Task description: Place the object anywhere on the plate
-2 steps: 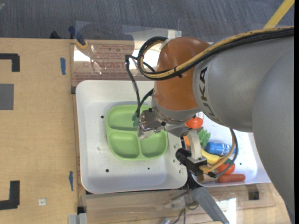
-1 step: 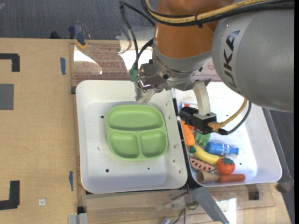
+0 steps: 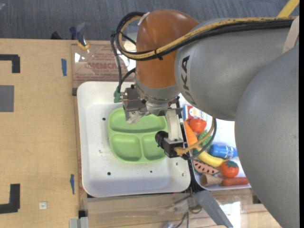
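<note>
A green plate [image 3: 127, 146] with three compartments lies in the left white bin [image 3: 95, 137]. My gripper [image 3: 133, 116] hangs low over the plate's far compartment, under the arm's orange band. The wrist hides much of the plate's far and right side. I make out no object under the gripper from this angle.
The right bin [image 3: 229, 133] holds several toy foods: a red tomato [image 3: 197, 125], a carrot [image 3: 190, 135], a banana [image 3: 210, 158], a blue piece [image 3: 222, 151] and a red fruit [image 3: 230, 169]. The grey arm covers most of that bin. Wooden bench lies to the left.
</note>
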